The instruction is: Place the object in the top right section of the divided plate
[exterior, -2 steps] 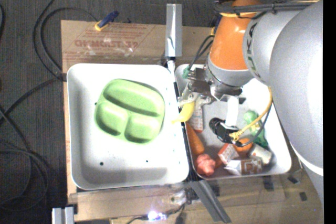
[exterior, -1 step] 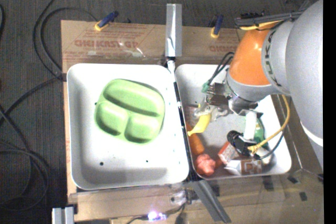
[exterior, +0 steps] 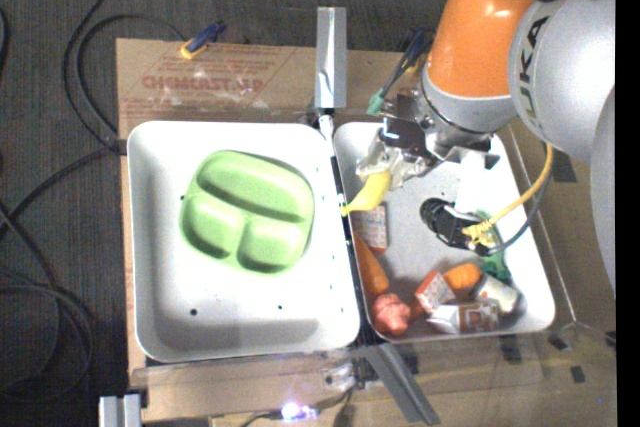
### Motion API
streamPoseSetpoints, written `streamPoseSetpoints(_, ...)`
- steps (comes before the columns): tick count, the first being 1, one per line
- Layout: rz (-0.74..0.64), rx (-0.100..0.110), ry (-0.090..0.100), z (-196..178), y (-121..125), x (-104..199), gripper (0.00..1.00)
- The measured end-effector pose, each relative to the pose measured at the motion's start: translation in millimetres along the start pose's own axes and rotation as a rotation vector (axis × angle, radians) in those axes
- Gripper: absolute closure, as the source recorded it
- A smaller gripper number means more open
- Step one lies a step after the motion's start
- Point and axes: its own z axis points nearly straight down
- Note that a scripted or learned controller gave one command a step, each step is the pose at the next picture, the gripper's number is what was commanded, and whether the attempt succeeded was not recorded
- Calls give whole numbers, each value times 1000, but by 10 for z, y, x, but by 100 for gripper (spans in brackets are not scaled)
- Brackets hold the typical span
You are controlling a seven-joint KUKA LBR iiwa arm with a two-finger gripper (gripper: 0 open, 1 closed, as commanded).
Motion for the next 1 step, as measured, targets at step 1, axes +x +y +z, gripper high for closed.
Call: streamPoseSetpoints(1, -251, 1, 0, 401, 273, 213, 100)
